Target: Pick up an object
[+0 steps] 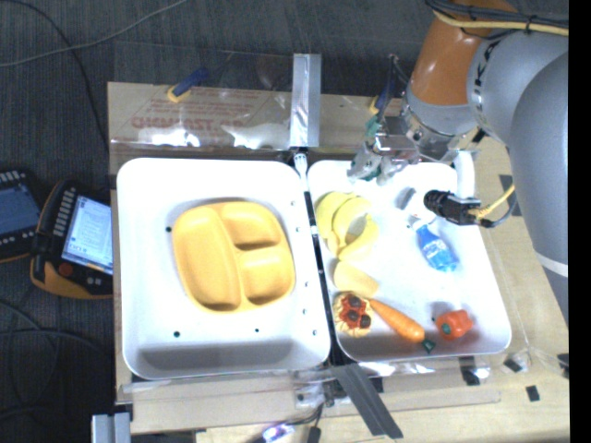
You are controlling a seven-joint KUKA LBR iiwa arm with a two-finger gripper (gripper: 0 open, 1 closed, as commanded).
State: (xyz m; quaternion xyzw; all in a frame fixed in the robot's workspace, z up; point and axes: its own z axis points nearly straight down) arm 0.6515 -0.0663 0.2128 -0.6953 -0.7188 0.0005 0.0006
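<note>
So from the overhead camera: two white bins side by side. The left bin (138,275) has just a yellow divided tray (233,252) sitting in the middle of it. The right bin (480,247) is where all the pickable stuff is: a yellow banana-like toy (343,221) up against the divider wall, a pale yellow wedge (355,280) just below it, a small round piece with red and dark spots (352,311) near the front left corner, a carrot (397,320) lying slanted right beside that, a red pepper-ish toy (452,323) toward the front right, and a blue-and-white bottle thing (434,245) roughly mid-bin.

The arm comes in from the right, orange band up top, and the gripper (379,166) is parked over the back edge of the right bin, just beyond the banana. Honestly can't tell whether it's spread or closed, too much clutter and glare around the tip. Nothing visibly hangs from it though.

Progress-wise I'd say the pick hasn't happened yet. Every object is lying on the bin floor, none lifted. The banana toy looks like the nearest candidate, but that's a guess. What's left is basically everything: come down on something, close, lift.
</note>
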